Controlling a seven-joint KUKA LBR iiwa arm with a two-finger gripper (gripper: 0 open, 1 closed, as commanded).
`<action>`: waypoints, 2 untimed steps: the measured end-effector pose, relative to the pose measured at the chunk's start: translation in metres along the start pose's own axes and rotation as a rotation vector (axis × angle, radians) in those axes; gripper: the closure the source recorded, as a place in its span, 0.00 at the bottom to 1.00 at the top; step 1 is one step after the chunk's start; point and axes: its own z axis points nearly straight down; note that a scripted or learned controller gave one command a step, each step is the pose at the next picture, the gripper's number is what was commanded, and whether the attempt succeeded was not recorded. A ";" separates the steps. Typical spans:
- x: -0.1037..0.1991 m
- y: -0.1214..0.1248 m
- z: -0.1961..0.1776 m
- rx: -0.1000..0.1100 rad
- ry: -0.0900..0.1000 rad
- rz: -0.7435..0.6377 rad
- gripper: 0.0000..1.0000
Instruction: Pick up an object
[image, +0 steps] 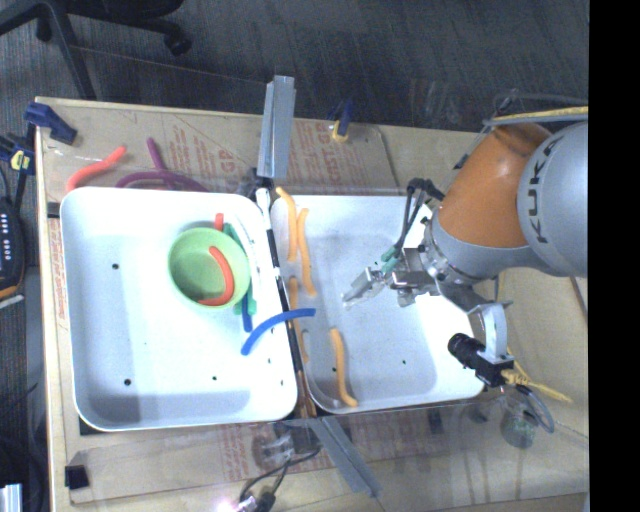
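My gripper (362, 285) hangs low over the middle of the right white bin (400, 375), pointing left. Nothing shows plainly in its grasp. Two long orange strips (297, 245) lie along that bin's left wall, and a shorter orange strip (341, 366) lies near its front left corner. A blue curved strip (276, 324) bridges the divider between the bins. In the left bin (110, 330) sits a green bowl (200, 262) with a red-orange curved piece (220, 275) inside it. A green stick (243, 262) leans by the bowl's right side.
The grey arm with its orange band (490, 200) covers the right bin's far right. Orange (95, 168) and purple (160, 178) hoses lie on the bench behind the left bin. A grey bar (277, 125) stands behind the divider. A blue clamp (48, 120) sits at the bench's far left corner.
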 end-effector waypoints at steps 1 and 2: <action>0.028 -0.022 0.075 0.001 -0.001 -0.019 0.00; 0.018 -0.017 0.122 -0.010 -0.003 -0.086 0.00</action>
